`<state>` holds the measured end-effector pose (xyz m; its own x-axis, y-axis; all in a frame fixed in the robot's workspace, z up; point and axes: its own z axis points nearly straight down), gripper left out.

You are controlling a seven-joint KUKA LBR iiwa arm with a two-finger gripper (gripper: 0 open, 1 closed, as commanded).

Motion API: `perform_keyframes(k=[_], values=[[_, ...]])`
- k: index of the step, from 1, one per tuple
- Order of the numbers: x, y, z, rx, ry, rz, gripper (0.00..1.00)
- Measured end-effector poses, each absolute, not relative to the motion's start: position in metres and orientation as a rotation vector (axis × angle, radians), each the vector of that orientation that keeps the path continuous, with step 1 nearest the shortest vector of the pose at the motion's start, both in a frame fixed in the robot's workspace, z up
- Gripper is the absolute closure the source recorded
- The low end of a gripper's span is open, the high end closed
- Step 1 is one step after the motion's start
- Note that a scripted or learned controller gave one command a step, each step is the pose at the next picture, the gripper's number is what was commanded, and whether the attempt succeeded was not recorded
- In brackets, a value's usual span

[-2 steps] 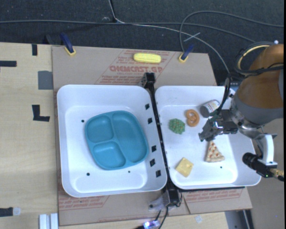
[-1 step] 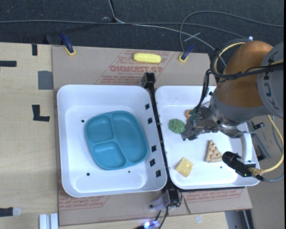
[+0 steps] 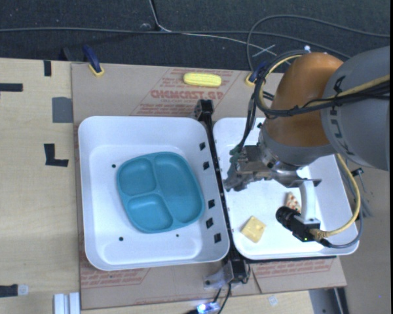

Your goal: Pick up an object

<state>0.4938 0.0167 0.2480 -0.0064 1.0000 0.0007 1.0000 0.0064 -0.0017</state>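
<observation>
My gripper [image 3: 238, 173] hangs low over the left part of the right bin [image 3: 243, 135], below the orange wrist band. A pale yellow, cracker-like square [image 3: 253, 229] lies on the bin floor a little below and to the right of the gripper, apart from it. A small brown and white object [image 3: 292, 200] rests further right, partly behind a white bracket and the black cable plug. The view from above hides the space between the gripper's tips.
The left bin [image 3: 95, 146] holds a blue divided plate [image 3: 159, 191]. A yellow corn-like toy [image 3: 202, 80] lies on the cardboard behind the bins. A black divider strip [image 3: 213, 175] runs between the bins. Cables loop around the arm on the right.
</observation>
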Motion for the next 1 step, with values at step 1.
perform_keyframes(k=[1], values=[[0.4865,0.0710,0.2262,-2.214,-2.225,0.005,1.00]])
